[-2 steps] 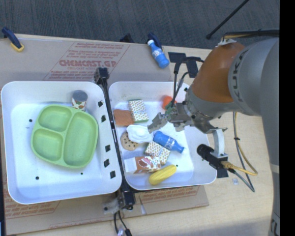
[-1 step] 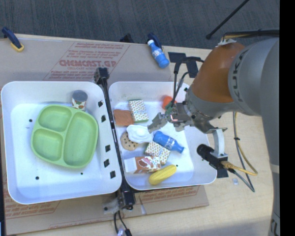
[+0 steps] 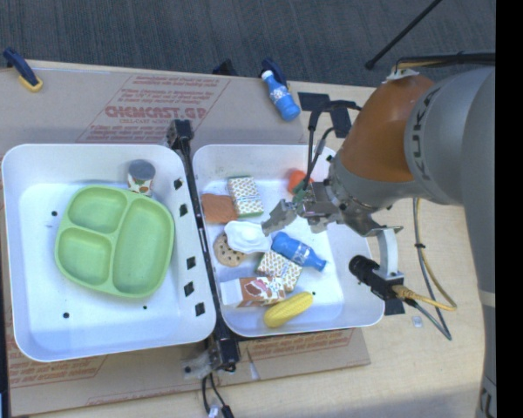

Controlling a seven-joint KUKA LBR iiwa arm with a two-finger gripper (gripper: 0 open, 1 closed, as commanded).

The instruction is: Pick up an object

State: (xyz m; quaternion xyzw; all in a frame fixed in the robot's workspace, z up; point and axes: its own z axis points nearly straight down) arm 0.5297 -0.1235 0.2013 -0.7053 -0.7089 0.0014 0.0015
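Overhead, arm low in the right bin

From my feed I see the arm (image 3: 418,138) reaching in from the right, its orange band over the right bin (image 3: 353,307). The gripper (image 3: 288,212) sits low among the clutter, just above the blue bottle (image 3: 296,251) and beside the white cup (image 3: 244,235). I cannot tell how far the claw is spread, and nothing shows clearly caught in it, so I will not call a grasp.

Around it in the right bin I count a green-patterned box (image 3: 246,195) near the top, an orange-brown slab (image 3: 216,208) just left of that box, and a small orange piece (image 3: 296,179) at the arm's edge. A cookie (image 3: 227,251) lies under the white cup's left side. Below the bottle is a checkered packet (image 3: 280,273), touching a red-and-white packet (image 3: 256,292). A yellow banana (image 3: 288,309) lies tilted near the front wall, just beside both packets.

The left bin (image 3: 35,320) holds a green divided plate (image 3: 115,242) and, near its back wall, a small grey-lidded cup (image 3: 140,177). The plate and that cup are just apart.

Behind the bins, on the cardboard (image 3: 96,103), a blue clamp (image 3: 280,95) lies near the right bin's back edge, and another clamp (image 3: 23,70) with a yellow tip grips the far left corner
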